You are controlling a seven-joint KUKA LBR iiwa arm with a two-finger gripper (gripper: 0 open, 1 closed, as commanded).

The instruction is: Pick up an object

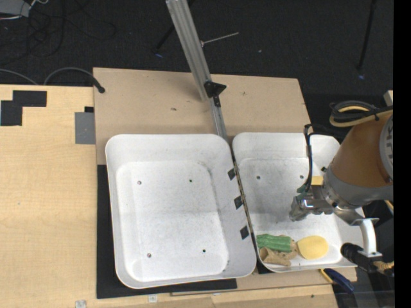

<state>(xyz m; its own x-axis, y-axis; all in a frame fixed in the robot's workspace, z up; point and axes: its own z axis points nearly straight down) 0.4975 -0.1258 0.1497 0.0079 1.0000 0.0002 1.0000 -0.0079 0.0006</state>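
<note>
Two shallow white plastic bins, both with rounded corners and faintly speckled floors, were seen side by side on a tan board. The left bin (170,210) was dotted with four small dark spots, and the right bin (273,172) was clipped to it along the shared rim by three small black tabs. Three small objects were gathered in the near corner of the right bin: a green ridged toy (275,241), elongated and bumpy; a tan, crumpled-looking piece (278,256) touching it just below; and a smooth, rounded yellow object (313,247) just beside them to the right. The gripper (303,208), a metallic grey assembly below an orange-brown band, was positioned low over the right bin's floor, above the three objects and apart from them, with nothing seen between its fingers; how far they were parted could not be told. One ribbed aluminium rail (191,50) was angled across the board behind the bins.
</note>
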